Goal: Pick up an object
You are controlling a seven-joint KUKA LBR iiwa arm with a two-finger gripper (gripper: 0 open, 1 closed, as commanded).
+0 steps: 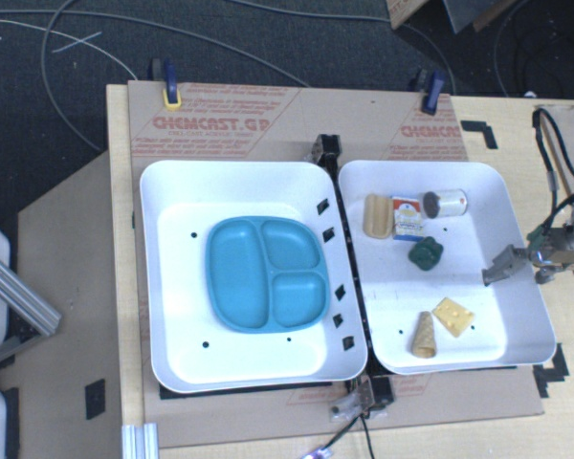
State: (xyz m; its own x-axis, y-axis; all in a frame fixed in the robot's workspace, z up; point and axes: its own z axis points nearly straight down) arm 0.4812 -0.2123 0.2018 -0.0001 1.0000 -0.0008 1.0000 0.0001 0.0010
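Note:
The right bin holds several small objects. A tan cylinder lies beside a small red, white and blue carton and a silver can along the far side. A dark green lump sits near the middle. A yellow cheese wedge and a tan cone lie toward the front. My gripper hovers low at the bin's right rim, to the right of the green lump and above the cheese wedge in the picture, with nothing seen in it.
The left bin bears a blue divided plate. A black clip strip runs between the bins. Cables hang at the bench's right edge. Blue clamps grip the back edge of the board.

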